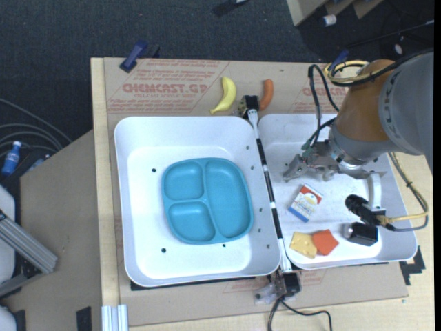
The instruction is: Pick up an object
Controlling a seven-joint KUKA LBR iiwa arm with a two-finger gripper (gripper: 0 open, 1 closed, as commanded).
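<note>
arm (386, 109), hand (308, 171) over part-hidden right bin (339, 200)

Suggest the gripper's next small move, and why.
Probably shift the gripper down the view, over the small box: it lies in the right bin just below the gripper, apart from the yellow piece and orange piece.

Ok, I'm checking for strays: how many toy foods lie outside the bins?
2. A yellow banana and an orange sausage-like piece lie side by side on the bench, just beyond where the left bin meets the right bin. The arm may hide others.
</note>
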